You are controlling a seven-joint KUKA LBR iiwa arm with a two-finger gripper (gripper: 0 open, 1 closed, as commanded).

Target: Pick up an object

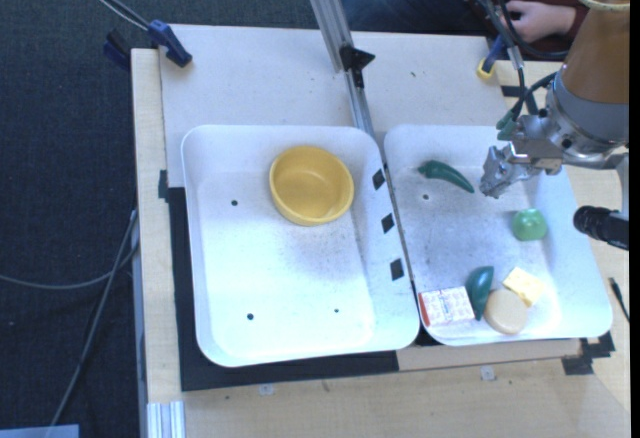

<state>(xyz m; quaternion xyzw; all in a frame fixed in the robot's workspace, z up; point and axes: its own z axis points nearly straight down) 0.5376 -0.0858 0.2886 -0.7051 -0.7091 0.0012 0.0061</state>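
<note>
Red-and-white printed carton (446,306), lettering unreadable, right bin (440,236), tool (497,182) above.

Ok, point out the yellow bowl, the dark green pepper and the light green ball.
yellow bowl (311,184), camera view, inner floor.
dark green pepper (446,176), camera view, middle of body.
light green ball (529,225), camera view, top surface.

We see two bins of smooth white plastic, the left bin (290,326) scuffed with grey specks on its floor and the right bin (440,246) likewise dulled. In the left one a yellow bowl (311,184) looks like matt plastic, while near the right bin's far edge a dark green pepper (446,175) shines glossy. The bench (250,76) reads as pale, matt board with a bare wooden rim, and the gripper (497,176) looks like dull grey metal.
</note>
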